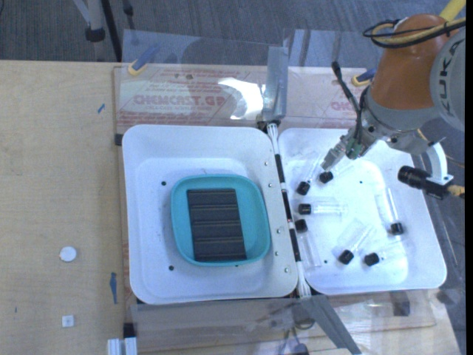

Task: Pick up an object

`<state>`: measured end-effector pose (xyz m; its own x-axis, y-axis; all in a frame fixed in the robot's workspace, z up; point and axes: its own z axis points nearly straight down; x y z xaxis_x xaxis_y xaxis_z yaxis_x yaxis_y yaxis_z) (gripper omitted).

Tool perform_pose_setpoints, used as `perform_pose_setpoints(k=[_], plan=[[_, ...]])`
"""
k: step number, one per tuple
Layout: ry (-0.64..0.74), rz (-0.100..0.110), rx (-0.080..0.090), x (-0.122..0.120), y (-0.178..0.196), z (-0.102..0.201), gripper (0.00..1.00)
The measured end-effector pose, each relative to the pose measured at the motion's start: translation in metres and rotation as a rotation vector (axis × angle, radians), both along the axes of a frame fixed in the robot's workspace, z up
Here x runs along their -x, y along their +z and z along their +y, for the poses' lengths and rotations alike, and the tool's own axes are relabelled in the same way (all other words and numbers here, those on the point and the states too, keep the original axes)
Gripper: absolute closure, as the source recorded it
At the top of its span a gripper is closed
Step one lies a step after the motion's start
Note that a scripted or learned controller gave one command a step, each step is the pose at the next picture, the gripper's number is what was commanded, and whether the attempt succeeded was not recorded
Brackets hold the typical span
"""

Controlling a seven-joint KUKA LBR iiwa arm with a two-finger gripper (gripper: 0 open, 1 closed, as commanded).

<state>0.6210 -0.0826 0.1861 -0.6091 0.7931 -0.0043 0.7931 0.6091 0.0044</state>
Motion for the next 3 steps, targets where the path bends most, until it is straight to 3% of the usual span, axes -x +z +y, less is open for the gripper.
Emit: perform_pose_setpoints(k=[1,2,3], plan=[[0.0,0.0,0.0,0.0,0.0,0.0,0.0],[0.0,0.001,0.0,0.0,0.0,0.0,0.0],[0.039,-0.004,0.001,0.006,-0.098,-0.018,0.0]])
